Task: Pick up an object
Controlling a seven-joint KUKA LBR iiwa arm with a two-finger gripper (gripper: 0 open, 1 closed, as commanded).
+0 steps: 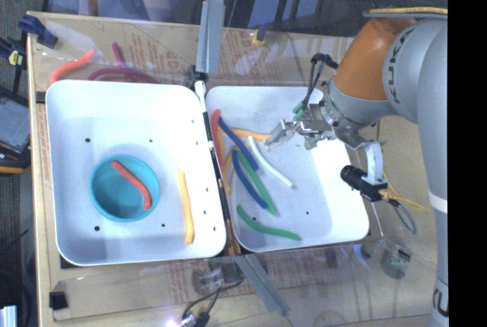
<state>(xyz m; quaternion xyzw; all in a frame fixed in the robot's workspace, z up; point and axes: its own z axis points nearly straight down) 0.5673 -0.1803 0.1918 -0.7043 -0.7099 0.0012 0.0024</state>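
Objects for picking, strip-shaped, lie in two white bins on the tabletop [137, 29].

Right bin [335, 219], contents counted:
- one white strip [270, 164], near the middle, running from 11 to 5 o'clock
- two blue strips [247, 172], side by side at the bin's 9 o'clock side, slanting toward 5 o'clock
- two green strips, one [251, 179] between the blue ones, one [266, 226] at 6 o'clock near the lower wall
- one yellow-orange strip [247, 134] at 10 o'clock
- one red strip [217, 137] along the left wall

Left bin [68, 105], contents counted:
- one blue bowl [103, 192] at 7 o'clock, holding one red strip [134, 184]
- one yellow strip [186, 205] at 4 o'clock, lying lengthwise beside the right wall

Outside the bins, at 12 o'clock of the left bin: one orange strip [72, 65] and one magenta loop [122, 74].

Gripper [280, 133]: one, above the right bin's 12 o'clock area, fingers pointing toward 9 o'clock, just over the yellow-orange strip's end. Fingers appear slightly parted; nothing is seen between them.
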